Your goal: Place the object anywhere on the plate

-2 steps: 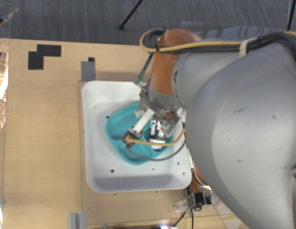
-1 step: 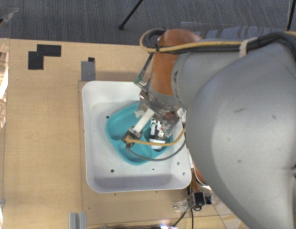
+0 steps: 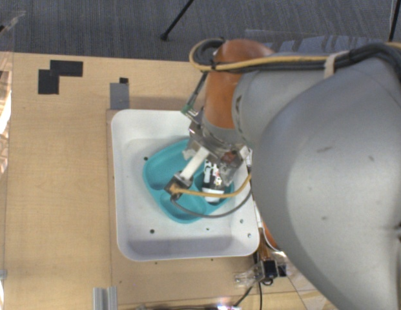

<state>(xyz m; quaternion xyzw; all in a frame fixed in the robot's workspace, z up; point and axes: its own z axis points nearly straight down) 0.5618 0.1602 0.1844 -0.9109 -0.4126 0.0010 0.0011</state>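
A teal plate (image 3: 159, 170) lies in the middle of the left white bin (image 3: 132, 228). My gripper (image 3: 213, 178) hangs low over the right half of the plate, pointing down at it. The wrist and the big grey arm hide the plate's right edge. A small pale shape (image 3: 214, 199) shows just below the gripper on the plate; I cannot tell whether it is an object or part of the gripper.
The arm covers nearly all of the right side of the view, including the right bin. A sliver of something orange (image 3: 268, 236) peeks out under the arm beside the left bin's right wall. Black markers (image 3: 58, 75) sit on the bench at the back left.
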